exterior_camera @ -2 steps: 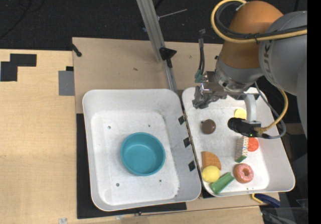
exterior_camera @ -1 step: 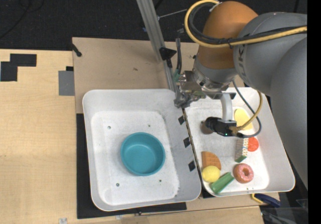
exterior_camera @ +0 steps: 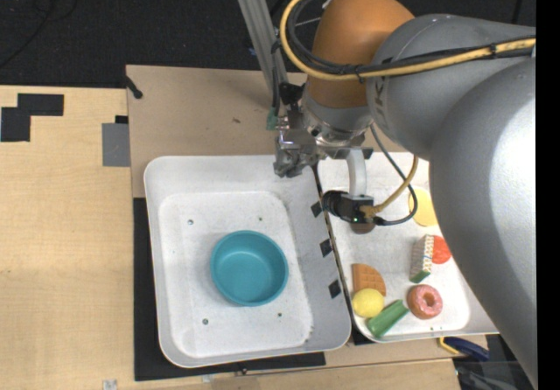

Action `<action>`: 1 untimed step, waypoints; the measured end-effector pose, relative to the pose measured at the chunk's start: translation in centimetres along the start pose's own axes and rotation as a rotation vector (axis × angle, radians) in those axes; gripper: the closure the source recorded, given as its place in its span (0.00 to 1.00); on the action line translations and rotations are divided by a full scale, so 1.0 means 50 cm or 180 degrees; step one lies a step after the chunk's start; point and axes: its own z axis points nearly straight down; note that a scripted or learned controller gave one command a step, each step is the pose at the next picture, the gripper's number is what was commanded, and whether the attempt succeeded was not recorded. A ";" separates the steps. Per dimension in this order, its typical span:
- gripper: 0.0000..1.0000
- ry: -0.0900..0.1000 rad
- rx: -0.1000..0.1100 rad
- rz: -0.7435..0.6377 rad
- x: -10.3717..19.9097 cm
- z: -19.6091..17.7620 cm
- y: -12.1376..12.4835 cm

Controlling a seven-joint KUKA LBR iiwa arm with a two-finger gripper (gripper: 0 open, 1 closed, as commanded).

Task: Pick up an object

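My gripper [exterior_camera: 289,163] hangs over the far rim between the two bins, near the back right corner of the left bin [exterior_camera: 175,205]. Nothing shows in it. A teal bowl [exterior_camera: 249,268] sits upright in the left bin. At the near end of the right bin [exterior_camera: 455,318] lie a brown bread piece [exterior_camera: 368,276], a yellow lemon [exterior_camera: 367,302], a green vegetable [exterior_camera: 388,316], a pink donut [exterior_camera: 425,301], a striped block [exterior_camera: 424,255] and a red piece [exterior_camera: 440,250]. A yellow item [exterior_camera: 423,206] is partly hidden by the arm.
The big grey arm with its orange band [exterior_camera: 354,30] covers the right bin's far and right parts. A metal rail [exterior_camera: 258,30] slants up behind the gripper. A black cable fitting [exterior_camera: 350,205] dangles over the right bin. Tan bench lies left.
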 end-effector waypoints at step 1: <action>1.00 0.0000 0.0000 0.0010 0.006 -0.021 -0.014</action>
